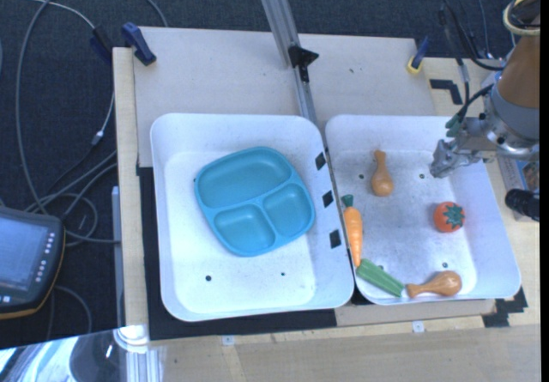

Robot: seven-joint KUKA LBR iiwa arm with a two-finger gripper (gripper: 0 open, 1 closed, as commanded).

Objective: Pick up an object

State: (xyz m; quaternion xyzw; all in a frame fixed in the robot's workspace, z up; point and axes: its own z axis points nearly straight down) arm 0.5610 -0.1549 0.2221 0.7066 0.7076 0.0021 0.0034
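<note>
The right bin [480,281] holds several toy foods: a tan drumstick [381,174] near its upper middle, a red tomato [448,216] on the right, an orange carrot [352,233] along the left wall, a green piece [378,277] at the front, and a second drumstick [437,285] at the front right. My gripper [443,159] hangs over the bin's upper right part, above and slightly left of the tomato, right of the upper drumstick. Nothing shows between its fingers.
A blue divided plate [253,198] lies in the left bin [180,286]. A metal pole [279,7] slants down to the seam between the bins. Blue clamps [137,42] grip the bench's back corners. Cables and a tablet [26,260] lie on the floor at left.
</note>
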